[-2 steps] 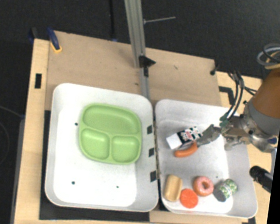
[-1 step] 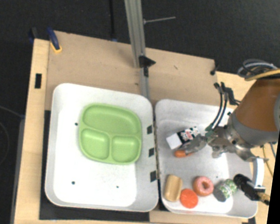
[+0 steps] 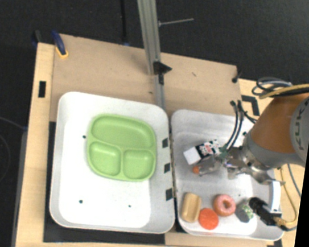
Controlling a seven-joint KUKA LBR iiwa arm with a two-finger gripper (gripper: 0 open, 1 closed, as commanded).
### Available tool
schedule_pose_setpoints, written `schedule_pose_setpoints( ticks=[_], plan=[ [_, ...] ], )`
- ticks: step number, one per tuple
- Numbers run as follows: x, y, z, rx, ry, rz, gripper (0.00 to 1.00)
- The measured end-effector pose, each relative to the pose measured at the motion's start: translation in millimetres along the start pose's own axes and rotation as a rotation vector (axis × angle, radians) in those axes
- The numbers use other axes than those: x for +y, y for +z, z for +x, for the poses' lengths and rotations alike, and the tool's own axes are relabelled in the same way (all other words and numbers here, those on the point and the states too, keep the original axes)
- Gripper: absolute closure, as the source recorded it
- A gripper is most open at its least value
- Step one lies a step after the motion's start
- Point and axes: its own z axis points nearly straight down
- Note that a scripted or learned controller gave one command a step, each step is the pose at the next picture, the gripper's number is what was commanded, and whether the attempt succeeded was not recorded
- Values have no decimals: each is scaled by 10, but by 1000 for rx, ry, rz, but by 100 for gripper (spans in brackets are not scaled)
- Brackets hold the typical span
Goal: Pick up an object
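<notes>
My gripper [image 3: 210,166] hangs low over the upper middle of the right bin [image 3: 184,124], with the arm coming in from the right. Right beside its tip lies a small orange thing [image 3: 196,169], and a small white and black thing [image 3: 201,150] sits just above it. Along the bin's front lie a tan cylinder [image 3: 190,207], a red-orange ball [image 3: 208,219], a pink donut [image 3: 224,205] and a small grey-green thing [image 3: 244,213]. Nothing shows as held.
The left bin [image 3: 63,193] holds a green divided plate [image 3: 122,147] near its upper middle. A grey metal post [image 3: 150,33] slants up from the gap between the bins. Bare wooden bench surrounds both bins.
</notes>
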Motion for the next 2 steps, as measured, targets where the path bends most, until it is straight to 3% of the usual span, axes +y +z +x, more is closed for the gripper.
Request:
schedule_pose_setpoints(
  ticks=[1, 2],
  plan=[
    [5, 461, -9, 0, 1, -3, 0],
    [23, 318, -19, 0, 5, -8, 100]
  ],
)
